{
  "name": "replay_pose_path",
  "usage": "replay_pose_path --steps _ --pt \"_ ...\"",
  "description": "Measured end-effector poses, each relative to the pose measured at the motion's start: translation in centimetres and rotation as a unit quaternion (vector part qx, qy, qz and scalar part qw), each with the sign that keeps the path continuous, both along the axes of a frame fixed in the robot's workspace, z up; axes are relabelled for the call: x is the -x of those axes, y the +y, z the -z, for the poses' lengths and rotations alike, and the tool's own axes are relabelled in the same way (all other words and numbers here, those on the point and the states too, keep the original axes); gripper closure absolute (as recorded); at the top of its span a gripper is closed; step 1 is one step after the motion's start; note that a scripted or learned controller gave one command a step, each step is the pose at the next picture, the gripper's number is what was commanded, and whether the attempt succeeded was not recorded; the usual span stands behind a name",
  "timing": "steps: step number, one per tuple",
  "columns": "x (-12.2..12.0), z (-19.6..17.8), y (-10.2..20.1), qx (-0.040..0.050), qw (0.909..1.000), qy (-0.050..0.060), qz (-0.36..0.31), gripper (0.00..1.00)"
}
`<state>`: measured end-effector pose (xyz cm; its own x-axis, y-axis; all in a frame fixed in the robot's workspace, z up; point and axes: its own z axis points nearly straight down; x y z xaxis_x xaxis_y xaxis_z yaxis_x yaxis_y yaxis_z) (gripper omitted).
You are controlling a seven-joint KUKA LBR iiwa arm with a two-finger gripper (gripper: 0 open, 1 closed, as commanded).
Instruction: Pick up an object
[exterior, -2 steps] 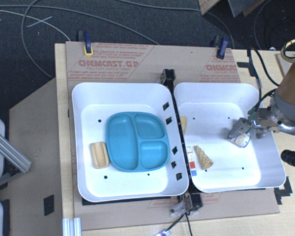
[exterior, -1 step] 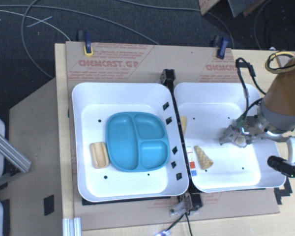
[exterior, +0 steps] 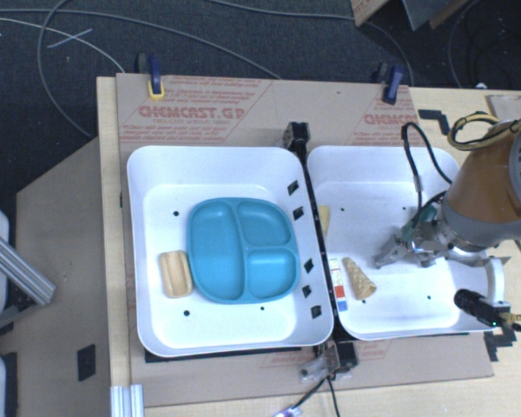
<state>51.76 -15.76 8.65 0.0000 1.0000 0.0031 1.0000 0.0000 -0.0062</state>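
Note:
My gripper [exterior: 405, 256] hangs low over the middle of the right bin [exterior: 391, 320], open, with nothing between its fingers. A tan cone-shaped piece [exterior: 359, 278] lies on the bin floor just to the left of and below the fingertips, apart from them. A small white card with red and blue marks [exterior: 337, 287] leans at the bin's left wall. A pale yellow piece [exterior: 325, 220] rests against that same wall, farther back. In the left bin [exterior: 148, 233] sit a blue divided plate [exterior: 242, 249] and a tan bread-like block [exterior: 175, 273].
The grey arm with its orange band [exterior: 491, 185] comes in over the right bin's right rim. Black cables [exterior: 421, 159] loop above the bin's far side. A black divider with clips [exterior: 302, 224] runs between the bins.

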Motion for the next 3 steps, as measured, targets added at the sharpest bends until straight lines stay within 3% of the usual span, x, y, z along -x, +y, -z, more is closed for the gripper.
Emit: replay_pose_path --steps 1,3 --pt "-0.1 -1.4 0.0 0.0004 1.0 -0.003 0.0 1.0" --pt "-0.1 -12.1 0.2 0.0022 1.0 -0.006 -0.001 1.0"
